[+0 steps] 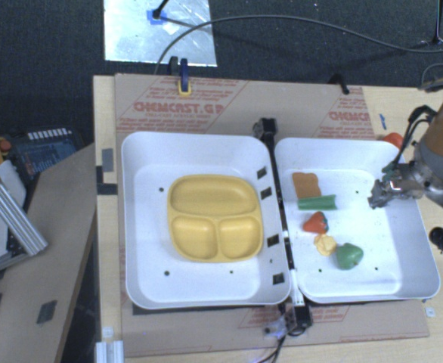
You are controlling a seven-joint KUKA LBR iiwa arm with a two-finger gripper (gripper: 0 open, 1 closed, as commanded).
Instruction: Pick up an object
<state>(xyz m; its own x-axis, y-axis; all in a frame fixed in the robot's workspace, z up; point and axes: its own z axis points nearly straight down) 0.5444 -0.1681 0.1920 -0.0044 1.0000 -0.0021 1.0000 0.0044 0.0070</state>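
Nothing picked up yet. End effector (380, 195) low over right bin (410, 278), near its right side; cannot tell if wide or narrow. Toy foods lie apart: green pepper (348, 255), strawberry (316, 222). Grab not done.

We see even, bright overhead light; the foil sheet (159, 20) glares, the white bins (199, 153) look washed out, shadows stay soft, detail slightly grainy.

A yellow three-compartment plastic tray (212, 216) lies in the left white bin (142, 203); five small toy foods (323, 221) cluster at the left of the right white bin (403, 263).
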